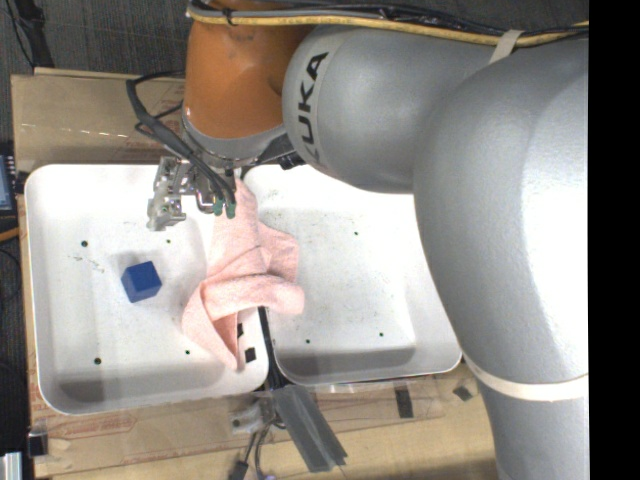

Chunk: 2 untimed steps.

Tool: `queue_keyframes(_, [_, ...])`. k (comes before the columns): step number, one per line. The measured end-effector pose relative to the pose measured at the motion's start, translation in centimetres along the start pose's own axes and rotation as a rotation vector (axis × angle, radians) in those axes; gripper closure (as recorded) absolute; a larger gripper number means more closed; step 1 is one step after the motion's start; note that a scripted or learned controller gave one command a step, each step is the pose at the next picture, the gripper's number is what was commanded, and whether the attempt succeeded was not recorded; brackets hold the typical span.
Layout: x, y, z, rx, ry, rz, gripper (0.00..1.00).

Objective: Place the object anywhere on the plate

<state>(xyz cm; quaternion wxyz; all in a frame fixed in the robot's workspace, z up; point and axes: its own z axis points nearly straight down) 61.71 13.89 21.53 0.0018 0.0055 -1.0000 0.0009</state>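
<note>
A blue cube [141, 280] is lying in the left bin [60, 298]. The claw [200, 196] is hanging over that bin's far right corner, pinching the top of a pink cloth [245, 283]. The cloth is draping across the divide toward the right bin [380, 298].

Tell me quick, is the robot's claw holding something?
Gripper: closed on the top of the pink cloth, which hangs down over the wall between the two bins.
</note>
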Motion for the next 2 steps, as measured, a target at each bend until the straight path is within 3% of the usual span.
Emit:
queue_keyframes(1, [1.17,4.89,-1.07,0.001,0.001,0.0,1.0])
queue_keyframes(2, [1.17,4.88,-1.07,0.001,0.001,0.0,0.0])
